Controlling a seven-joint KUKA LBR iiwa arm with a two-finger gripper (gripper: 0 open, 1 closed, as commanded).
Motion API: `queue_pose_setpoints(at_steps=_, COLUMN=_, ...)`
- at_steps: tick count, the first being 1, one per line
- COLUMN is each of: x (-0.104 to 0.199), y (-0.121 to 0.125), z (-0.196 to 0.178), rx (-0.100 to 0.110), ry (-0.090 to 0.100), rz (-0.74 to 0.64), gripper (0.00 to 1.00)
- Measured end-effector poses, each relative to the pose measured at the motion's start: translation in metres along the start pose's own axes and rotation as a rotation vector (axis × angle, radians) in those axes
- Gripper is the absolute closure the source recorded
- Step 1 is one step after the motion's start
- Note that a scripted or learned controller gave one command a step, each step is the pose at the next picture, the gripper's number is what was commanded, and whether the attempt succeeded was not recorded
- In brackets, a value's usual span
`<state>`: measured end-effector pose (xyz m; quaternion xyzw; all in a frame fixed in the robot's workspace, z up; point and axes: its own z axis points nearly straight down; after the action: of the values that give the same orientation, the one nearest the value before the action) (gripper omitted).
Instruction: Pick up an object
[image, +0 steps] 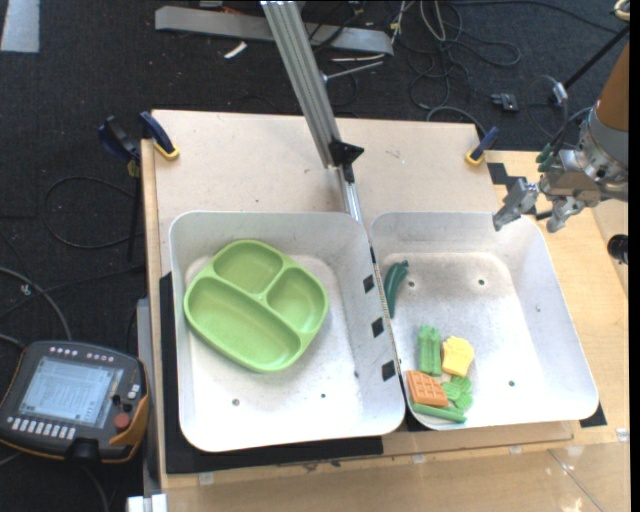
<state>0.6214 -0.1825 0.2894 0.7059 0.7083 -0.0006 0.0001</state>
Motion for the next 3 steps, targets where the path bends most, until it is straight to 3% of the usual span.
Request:
queue_pose_setpoints(at_steps=1, x=-0.021, y=-0.111, z=0.045, rx=0.007, ry=0.002, rz=0.009, gripper=0.0)
queue_pose_setpoints(at_steps=2, x=0.011, y=-0.083, z=0.031, rx=-0.004, ry=0.001, rz=-0.003, gripper=0.0)
queue_pose_setpoints(at_steps=3, x=0.105, y=-0.114, z=0.097, rx=0.006, ry=0.005, rz=-0.004, gripper=0.0)
